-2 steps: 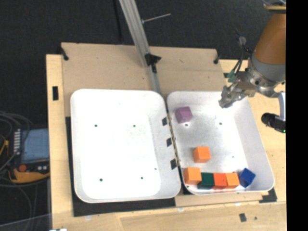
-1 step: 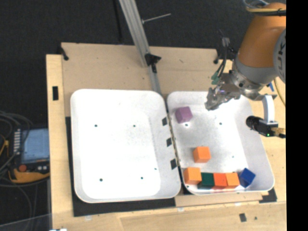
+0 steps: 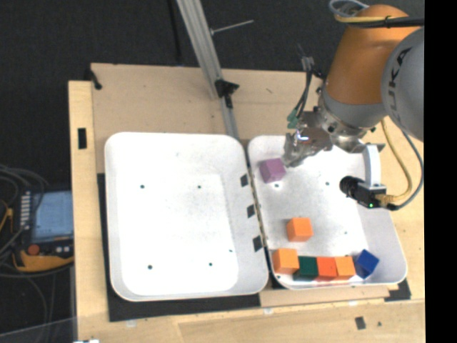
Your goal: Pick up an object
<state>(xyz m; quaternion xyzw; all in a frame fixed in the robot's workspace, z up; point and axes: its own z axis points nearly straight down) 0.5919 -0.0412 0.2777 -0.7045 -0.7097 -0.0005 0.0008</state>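
Gripper (image 3: 294,151) on my KUKA arm hangs over the far end of the right bin (image 3: 378,227), just beside a purple block (image 3: 271,169) near the bin's left wall; I cannot tell how its jaws stand. I judge this the approach step, nothing lifted yet. Next, as I read it, the tool must shift slightly toward the block, descend squarely over it and close, staying clear of the wall.
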